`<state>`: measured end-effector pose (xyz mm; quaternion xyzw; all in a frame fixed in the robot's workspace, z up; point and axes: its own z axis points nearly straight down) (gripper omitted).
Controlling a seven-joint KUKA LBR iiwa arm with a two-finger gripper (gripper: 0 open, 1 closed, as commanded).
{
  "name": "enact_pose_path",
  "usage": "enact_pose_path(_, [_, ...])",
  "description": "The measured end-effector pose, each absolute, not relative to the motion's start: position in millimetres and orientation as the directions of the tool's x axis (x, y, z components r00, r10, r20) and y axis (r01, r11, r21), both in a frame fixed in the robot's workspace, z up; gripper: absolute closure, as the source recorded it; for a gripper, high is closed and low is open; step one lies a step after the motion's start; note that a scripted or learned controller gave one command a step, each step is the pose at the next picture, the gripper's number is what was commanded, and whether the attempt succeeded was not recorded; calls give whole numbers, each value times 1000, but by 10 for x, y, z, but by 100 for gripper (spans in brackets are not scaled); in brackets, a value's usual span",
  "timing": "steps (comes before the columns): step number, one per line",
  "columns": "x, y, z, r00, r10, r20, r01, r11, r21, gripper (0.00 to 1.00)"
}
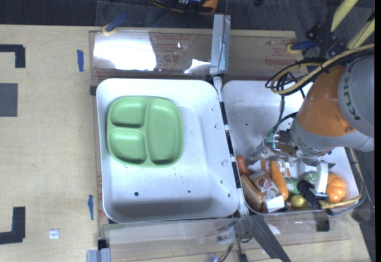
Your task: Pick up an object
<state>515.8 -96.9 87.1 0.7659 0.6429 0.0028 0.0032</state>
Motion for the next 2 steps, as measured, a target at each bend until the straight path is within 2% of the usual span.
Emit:
enact_pose_path(1, [4876,-909,901,-93,996,-6,995,93,26,0])
enact_pose_path(2, [4898,-968,1009,-86,996,-19,996,86,37,100])
